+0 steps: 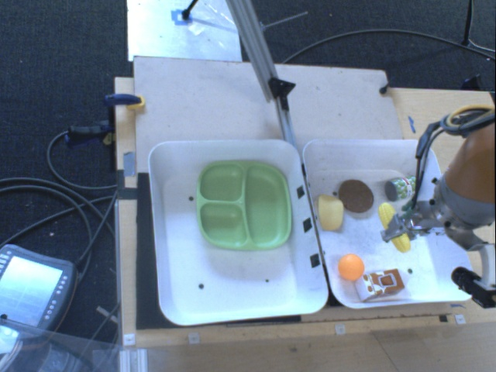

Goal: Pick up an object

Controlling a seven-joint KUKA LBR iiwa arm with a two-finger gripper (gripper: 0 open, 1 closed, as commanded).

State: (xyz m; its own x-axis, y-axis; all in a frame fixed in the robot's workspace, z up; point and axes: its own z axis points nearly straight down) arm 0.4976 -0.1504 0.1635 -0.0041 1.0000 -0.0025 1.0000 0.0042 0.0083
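In the right bin (pixel 434 289) lie several small objects: a pale yellow block (pixel 331 212), a brown disc (pixel 356 195), a small green-and-white can (pixel 401 187), an orange ball (pixel 351 266) and a brown-and-white box (pixel 381 284). A yellow, banana-like piece (pixel 388 217) lies near the bin's middle right. My gripper (pixel 402 231) reaches in from the right and sits low, directly over that yellow piece and covering part of it. The grey wrist and orange band (pixel 473 170) rise behind it.
The left bin (pixel 174 285) holds a green divided plate (pixel 244 205). A slanted metal pole (pixel 260 49) crosses above the wall between the bins. Cables and a teach pendant (pixel 27 285) lie on the floor to the left.
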